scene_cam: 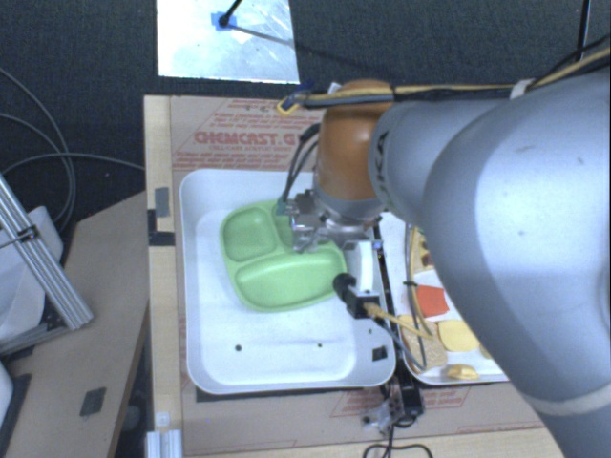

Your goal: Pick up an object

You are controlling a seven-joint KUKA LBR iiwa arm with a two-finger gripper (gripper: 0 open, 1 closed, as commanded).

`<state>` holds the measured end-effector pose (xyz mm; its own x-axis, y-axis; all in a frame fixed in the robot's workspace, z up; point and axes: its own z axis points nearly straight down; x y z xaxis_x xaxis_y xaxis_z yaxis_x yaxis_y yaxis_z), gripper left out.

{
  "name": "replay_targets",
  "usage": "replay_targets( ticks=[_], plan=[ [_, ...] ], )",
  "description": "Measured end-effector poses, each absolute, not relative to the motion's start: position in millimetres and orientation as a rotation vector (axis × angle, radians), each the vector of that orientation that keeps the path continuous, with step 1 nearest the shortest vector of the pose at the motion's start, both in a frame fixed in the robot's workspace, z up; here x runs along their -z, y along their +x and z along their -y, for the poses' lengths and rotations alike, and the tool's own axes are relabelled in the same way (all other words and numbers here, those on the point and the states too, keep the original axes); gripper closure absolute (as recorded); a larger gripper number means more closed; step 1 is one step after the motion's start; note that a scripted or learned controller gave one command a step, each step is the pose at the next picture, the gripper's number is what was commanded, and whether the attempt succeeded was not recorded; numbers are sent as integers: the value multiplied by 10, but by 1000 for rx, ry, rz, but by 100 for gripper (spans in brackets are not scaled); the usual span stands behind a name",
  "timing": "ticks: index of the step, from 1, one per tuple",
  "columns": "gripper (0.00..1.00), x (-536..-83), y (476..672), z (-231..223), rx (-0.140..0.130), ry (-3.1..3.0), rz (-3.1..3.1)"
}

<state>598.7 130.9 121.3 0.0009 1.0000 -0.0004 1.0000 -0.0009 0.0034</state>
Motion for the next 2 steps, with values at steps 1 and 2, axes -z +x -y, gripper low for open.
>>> replay_targets(
  ticks=[1,2],
  plan=[
    [100,-941,6712,-1214,-5,2217,-2224],
    [100,-1058,6698,-1220,-6,2215,-2226]
  ],
)
